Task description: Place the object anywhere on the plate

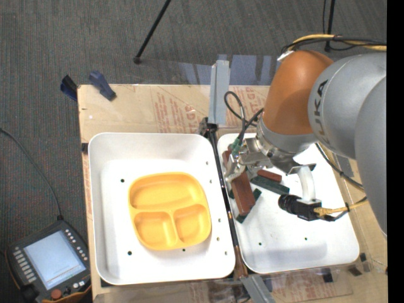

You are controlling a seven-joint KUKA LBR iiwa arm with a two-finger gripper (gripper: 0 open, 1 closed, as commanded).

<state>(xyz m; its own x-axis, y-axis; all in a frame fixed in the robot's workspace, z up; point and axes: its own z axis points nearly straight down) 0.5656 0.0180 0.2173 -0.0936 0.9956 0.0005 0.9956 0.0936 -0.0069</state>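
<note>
So the yellow plate (169, 210) sits in the left white bin (101, 169). The brown block (242, 191) lies tilted in the other bin (328, 245), just right of the plate, tucked under the grey arm (353, 106). Can't tell if the jaws are clenched or released. The bench (145, 109) behind the plate is pale board with red print. Dark grey carpet (63, 43) lies all round, and a teach pendant (47, 261) sits on it down-left of the plate.

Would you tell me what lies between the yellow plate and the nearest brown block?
In the camera view, only bare left bin floor and the bins' adjoining rims.
</note>
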